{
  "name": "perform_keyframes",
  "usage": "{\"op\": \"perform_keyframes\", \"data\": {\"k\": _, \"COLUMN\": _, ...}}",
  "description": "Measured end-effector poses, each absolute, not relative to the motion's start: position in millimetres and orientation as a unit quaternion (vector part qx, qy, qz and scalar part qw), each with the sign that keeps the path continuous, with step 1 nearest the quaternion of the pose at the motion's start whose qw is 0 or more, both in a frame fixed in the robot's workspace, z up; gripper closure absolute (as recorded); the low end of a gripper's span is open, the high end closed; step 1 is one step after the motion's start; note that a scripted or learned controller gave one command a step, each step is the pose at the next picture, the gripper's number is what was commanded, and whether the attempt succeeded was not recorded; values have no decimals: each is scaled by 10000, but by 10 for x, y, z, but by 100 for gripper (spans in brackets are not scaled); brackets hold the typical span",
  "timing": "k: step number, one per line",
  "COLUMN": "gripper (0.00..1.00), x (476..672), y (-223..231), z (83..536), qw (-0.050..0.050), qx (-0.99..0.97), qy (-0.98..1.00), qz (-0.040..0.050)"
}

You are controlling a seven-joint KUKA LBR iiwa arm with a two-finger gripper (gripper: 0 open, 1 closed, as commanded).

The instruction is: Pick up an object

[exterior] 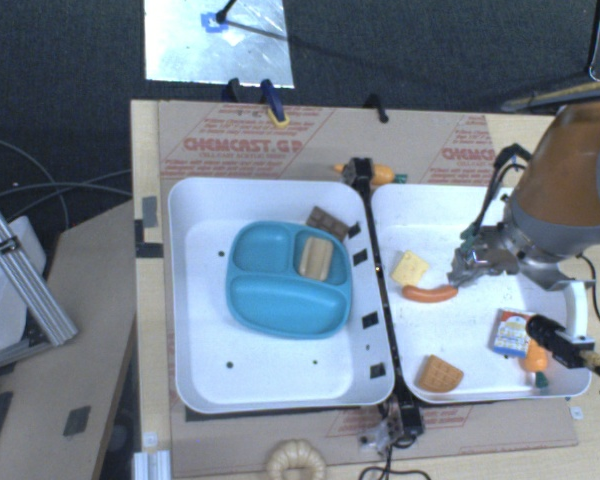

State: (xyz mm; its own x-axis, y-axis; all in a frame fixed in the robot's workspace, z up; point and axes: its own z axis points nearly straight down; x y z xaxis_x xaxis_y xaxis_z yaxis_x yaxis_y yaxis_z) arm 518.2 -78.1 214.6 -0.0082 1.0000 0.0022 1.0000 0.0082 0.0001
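**Gripper low over sausage in right bin**

Gripper (466, 268) sits at the right end of the toy sausage (429, 292) in the right bin (450, 200); finger opening can't be made out, no clear hold. Cheese wedge (411, 267) just left, waffle (439, 374) near the front wall, small carton (510, 332) to the right. Left bin (195, 298) has a blue divided plate (285, 278) with a bread piece (315, 258).
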Motion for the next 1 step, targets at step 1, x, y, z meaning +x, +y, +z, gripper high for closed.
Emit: {"op": "perform_keyframes", "data": {"k": 1, "gripper": 100, "x": 5138, "y": -747, "z": 2144, "qw": -1, "qx": -7052, "qy": -7090, "qz": -3}}
